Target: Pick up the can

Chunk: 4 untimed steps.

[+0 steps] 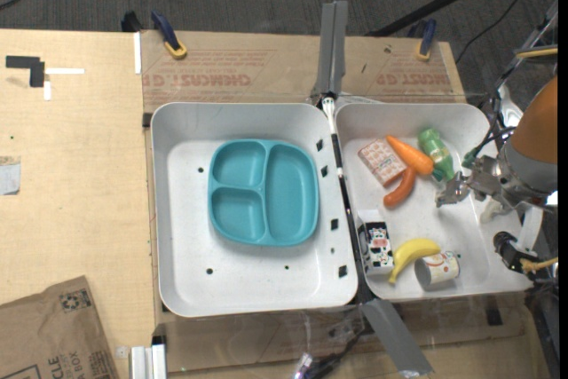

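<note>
We look down on two white bins set side by side on the tabletop. The left bin holds a teal divided plate with three compartments, lying flat near its middle.

The right bin carries the rest. The can lies on its side near the front edge of that bin, its open grey end turned toward us and its pale label facing up. A banana lies just beside it on the left, its near tip touching or almost touching the can. Further left, against the dividing wall, we see a small black-and-white carton. Toward the back of the bin lie an orange carrot, a small reddish sausage, a pink box and a green bottle, clustered close together.

The gripper hangs over the right part of that bin, behind the can and well apart from it, just in front of the green bottle. Its fingers look slightly spread, with nothing between them. The arm enters from the right, its orange band showing above the wrist.
</note>
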Each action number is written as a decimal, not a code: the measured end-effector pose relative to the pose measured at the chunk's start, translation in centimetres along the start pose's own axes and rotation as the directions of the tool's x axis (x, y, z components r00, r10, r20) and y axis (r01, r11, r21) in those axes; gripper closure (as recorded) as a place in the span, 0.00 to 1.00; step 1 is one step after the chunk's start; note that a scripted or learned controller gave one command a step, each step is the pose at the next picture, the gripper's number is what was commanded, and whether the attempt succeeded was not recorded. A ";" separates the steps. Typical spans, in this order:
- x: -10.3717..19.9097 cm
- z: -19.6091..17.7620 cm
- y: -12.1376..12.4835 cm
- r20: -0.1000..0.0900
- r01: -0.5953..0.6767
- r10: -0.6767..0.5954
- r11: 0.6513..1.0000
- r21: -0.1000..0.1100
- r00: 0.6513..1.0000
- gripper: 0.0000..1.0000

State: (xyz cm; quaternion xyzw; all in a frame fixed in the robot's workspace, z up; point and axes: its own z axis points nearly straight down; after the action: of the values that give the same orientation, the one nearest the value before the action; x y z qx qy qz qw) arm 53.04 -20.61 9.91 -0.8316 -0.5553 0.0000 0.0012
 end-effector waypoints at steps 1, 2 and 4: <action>3.7 0.7 7.6 0.003 0.086 -0.086 0.996 0.000 0.996 0.00; 3.7 -0.2 7.6 0.005 0.089 -0.089 0.996 0.000 0.996 1.00; 9.3 -7.7 3.3 0.004 -0.094 0.094 0.996 0.001 0.996 1.00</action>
State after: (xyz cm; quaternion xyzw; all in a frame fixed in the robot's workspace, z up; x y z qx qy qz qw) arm 59.68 -13.35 17.65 -0.8569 -0.5154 0.0018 0.0005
